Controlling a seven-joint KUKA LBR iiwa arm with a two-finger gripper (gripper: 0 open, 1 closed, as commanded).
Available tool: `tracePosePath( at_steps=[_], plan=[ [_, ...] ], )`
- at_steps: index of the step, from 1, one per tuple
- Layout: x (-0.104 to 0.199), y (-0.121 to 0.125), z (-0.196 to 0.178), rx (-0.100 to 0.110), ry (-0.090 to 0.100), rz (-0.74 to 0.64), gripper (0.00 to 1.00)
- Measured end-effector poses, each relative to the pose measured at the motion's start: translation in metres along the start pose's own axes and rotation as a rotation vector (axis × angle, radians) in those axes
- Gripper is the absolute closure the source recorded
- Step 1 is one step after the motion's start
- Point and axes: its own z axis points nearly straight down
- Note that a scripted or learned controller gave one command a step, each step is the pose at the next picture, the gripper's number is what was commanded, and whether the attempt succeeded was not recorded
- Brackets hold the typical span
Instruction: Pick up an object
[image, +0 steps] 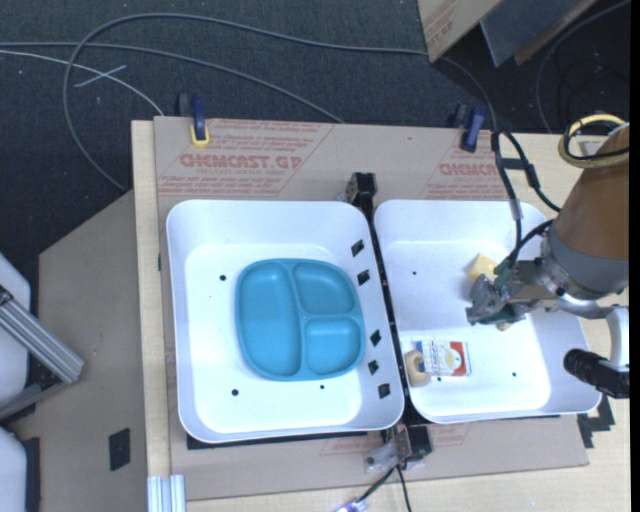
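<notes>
Tabletop (260, 150) carries two white bins side by side. Left bin (200, 300) holds a blue divided plate (298, 318), roughly centred, clear floor all round it. Right bin (430, 240): small flat packet (440, 358) near the front-left, long axis running left-right, white floor open behind it. Yellow object (484, 266) further back, just beside the gripper (492, 303). Gripper sits low over mid-bin, arm entering from the right. Fingers: can't tell how far open, or whether they touch anything.
</notes>
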Motion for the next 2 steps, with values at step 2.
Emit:
tracePosePath(
  at_steps=[2],
  plan=[
    [0.106, 0.019, -0.006, -0.003, -0.002, 0.000, 1.00]
  ],
)
